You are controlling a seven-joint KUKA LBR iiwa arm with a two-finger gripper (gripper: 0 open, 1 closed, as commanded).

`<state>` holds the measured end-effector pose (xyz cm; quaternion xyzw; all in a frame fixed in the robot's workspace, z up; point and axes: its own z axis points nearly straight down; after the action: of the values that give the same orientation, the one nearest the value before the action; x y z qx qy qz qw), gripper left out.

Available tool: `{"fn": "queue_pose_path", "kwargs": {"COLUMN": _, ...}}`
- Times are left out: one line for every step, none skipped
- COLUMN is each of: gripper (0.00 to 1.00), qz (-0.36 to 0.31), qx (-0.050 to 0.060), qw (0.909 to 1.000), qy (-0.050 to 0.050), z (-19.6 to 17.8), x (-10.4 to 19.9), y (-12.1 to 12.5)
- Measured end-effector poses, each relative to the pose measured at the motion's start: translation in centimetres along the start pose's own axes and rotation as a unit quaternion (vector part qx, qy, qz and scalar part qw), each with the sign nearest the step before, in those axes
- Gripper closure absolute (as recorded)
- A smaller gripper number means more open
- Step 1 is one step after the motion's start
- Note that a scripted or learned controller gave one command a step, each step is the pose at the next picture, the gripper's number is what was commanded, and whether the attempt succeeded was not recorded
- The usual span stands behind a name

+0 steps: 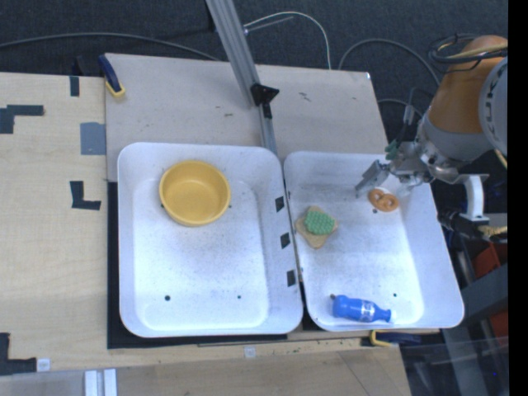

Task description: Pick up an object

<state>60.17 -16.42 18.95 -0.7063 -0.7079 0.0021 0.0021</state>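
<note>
Metal tool [381, 180] just by knotted brown pretzel [383, 200], rt bin [429, 246]

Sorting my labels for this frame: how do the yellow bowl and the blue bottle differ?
The yellow bowl sits upright in the left bin; the blue bottle lies on its side in the right bin. The bowl is round, wide and open; the bottle is narrow and long. Both rest apart from the gripper.
</note>
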Motion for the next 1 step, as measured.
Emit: {"fn": "queue_pose_path", "kwargs": {"gripper": 0.0, "qz": 0.0, "qx": 0.0, "qw": 1.0, "qy": 0.0, "z": 4.88, "x": 0.79, "y": 0.39}}
